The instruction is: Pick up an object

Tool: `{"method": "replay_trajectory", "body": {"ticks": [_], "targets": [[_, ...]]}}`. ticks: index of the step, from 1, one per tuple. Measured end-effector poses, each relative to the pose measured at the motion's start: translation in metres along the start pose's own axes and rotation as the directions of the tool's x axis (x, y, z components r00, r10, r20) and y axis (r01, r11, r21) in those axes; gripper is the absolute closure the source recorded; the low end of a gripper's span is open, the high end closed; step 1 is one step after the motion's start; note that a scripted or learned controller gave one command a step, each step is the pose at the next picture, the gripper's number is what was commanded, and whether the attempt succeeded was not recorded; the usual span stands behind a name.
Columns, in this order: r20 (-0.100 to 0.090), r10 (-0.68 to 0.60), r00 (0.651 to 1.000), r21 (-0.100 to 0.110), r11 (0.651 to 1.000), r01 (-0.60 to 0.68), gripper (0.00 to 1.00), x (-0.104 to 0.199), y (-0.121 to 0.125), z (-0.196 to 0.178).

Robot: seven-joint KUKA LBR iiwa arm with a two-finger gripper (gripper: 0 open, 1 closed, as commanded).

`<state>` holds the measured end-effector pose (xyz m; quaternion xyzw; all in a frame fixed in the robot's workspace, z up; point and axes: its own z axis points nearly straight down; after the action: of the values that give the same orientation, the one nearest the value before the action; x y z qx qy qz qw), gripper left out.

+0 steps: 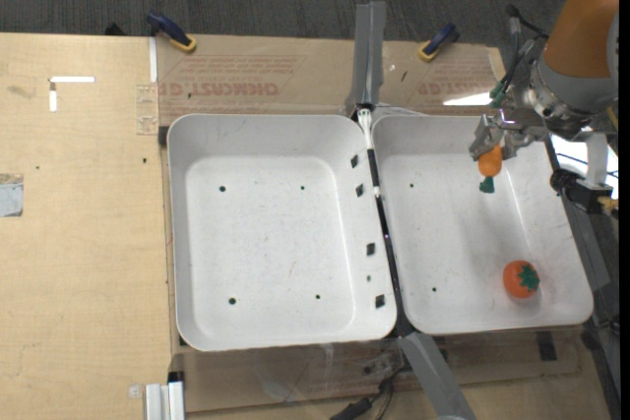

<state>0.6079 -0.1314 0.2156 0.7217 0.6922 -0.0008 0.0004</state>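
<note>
Bins (187,241): you see plain white.
Toy (520,278): orange with green.
Held piece (489,165): orange.
Clamps (169,30): blue, orange tips.

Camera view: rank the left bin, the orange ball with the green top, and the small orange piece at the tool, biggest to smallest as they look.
1. left bin
2. orange ball with the green top
3. small orange piece at the tool, raised nearer the camera, so its true size is unsure.

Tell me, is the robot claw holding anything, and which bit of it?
Yes. The gripper pinches a small orange object by its top; the rest hangs below, above the right bin.

Mirrored, unreadable red print on cardboard (236,74)
</note>
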Motion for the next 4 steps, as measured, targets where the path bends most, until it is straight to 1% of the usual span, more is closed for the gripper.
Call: {"method": "replay_trajectory", "body": {"ticks": [1,2,3,4], "targets": [[0.0,0.0,1.0,0.0,1.0,0.0,0.0,0.0,0.0,0.0],[0.0,-0.031,1.0,0.0,1.0,0.031,0.0,-0.02,0.051,0.09],[0.0,-0.034,0.999,0.001,0.999,0.034,0.0,-0.028,0.02,0.124],[0.0,-0.035,0.999,0.003,0.999,0.035,1.0,-0.028,0.019,0.115]]}}
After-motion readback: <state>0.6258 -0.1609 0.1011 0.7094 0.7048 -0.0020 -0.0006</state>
